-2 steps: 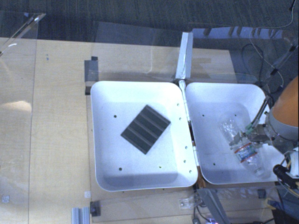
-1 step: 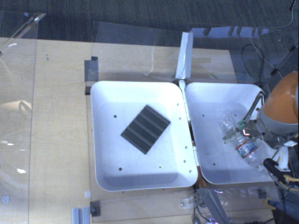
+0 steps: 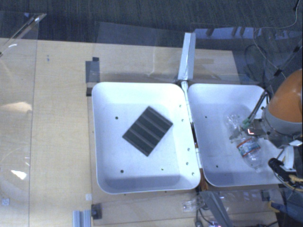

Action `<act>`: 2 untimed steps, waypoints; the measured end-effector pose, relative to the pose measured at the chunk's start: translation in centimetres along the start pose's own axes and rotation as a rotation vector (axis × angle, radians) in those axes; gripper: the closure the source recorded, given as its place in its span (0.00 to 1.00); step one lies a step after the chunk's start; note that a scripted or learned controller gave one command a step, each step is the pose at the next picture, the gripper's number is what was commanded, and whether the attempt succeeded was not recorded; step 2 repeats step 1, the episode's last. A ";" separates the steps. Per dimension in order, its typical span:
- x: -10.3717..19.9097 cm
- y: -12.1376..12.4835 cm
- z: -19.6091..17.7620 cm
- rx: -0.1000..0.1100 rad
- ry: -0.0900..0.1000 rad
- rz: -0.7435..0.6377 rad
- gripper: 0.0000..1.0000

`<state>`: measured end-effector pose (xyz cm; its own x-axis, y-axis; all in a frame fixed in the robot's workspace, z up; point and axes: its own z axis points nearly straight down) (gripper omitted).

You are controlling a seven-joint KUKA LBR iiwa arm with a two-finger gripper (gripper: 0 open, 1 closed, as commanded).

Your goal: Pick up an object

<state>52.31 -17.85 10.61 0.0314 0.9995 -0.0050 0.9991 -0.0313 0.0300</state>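
The grey arm with its orange band [image 3: 286,103] reaches over the right-hand shallow white bin [image 3: 213,122], and its two-finger gripper [image 3: 249,130] sits low among the clutter there; whether the fingers are wide, narrow or closed on anything cannot be told. Just beside the gripper lies a crumpled clear plastic bottle with a red and blue label [image 3: 247,148]. Well left of that bin, in the left-hand shallow white bin [image 3: 106,126], rests a dark grey ribbed rectangular slab [image 3: 147,130], turned diagonally.
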 end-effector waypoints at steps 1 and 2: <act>5.7 4.6 -5.6 0.024 0.005 0.010 1.00; 5.7 4.6 -5.6 0.024 0.005 0.010 1.00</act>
